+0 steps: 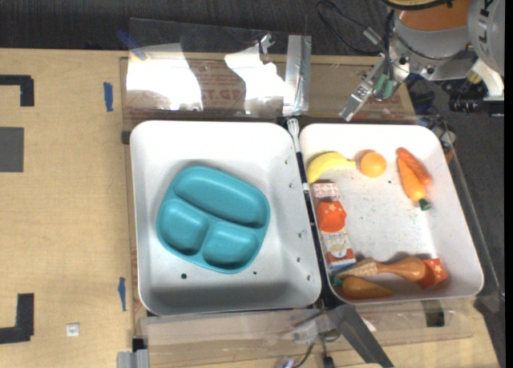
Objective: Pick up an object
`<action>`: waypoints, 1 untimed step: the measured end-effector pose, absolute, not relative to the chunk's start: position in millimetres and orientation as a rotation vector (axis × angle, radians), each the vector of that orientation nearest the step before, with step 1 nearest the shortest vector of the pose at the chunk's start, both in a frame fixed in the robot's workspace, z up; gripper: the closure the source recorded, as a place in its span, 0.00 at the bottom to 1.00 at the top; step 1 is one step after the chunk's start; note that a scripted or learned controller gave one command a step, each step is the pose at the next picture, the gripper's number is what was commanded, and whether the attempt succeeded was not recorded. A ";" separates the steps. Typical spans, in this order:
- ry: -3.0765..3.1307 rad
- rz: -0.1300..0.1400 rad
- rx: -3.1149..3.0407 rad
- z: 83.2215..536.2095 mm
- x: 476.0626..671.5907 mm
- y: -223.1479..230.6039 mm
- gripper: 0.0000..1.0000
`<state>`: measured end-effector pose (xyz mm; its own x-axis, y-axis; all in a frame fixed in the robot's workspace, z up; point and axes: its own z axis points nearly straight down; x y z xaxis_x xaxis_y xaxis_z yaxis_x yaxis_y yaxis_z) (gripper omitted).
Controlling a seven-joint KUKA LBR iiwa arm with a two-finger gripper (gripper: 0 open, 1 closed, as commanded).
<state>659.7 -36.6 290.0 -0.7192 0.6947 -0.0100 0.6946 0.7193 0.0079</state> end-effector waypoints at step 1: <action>2.951 0.000 1.093 181.3 627.7 44.9 1.00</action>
